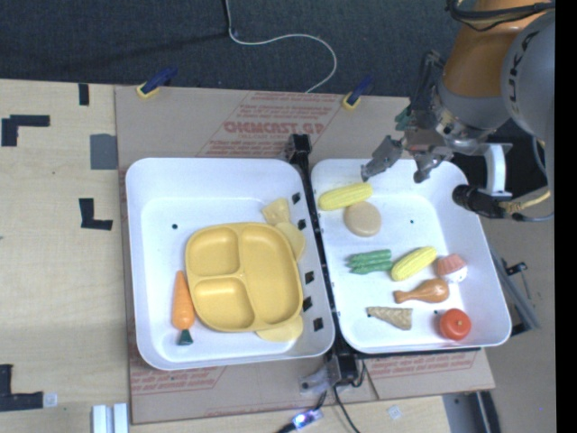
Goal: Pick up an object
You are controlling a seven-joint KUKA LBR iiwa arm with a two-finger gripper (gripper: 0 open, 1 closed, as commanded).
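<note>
The tool (397, 161) hangs over the far edge of the right bin (475, 242), its two fingers spread apart with nothing between them; one fingertip (370, 170) sits just above the far end of a yellow corn cob (344, 197), the other points down toward the bin's far rim. The grey arm with its orange band (491, 34) reaches in from the far right. In the right bin, the corn cob lies at the far left corner, touching a round tan biscuit (362, 219) just nearer than it. Near the middle lie a green bean pod (370, 261) and, beside it to the right, a second corn cob (414, 262). Right of that sits a small pink and white piece (450, 267). Nearer still are a brown drumstick (422, 291), a tan wedge (390, 317) and a red tomato (454, 324) in the near right corner. The left bin (149, 242) holds a yellow divided plate (243, 273) that rests on pale yellow pieces (281, 215) showing past its far right and near edges, and an orange carrot (182, 305) lies just left of the plate. Both bins stand on a cardboard sheet (234, 124) on the worktop (54, 242), with a white cable (288, 43) looping on the dark surface beyond
</note>
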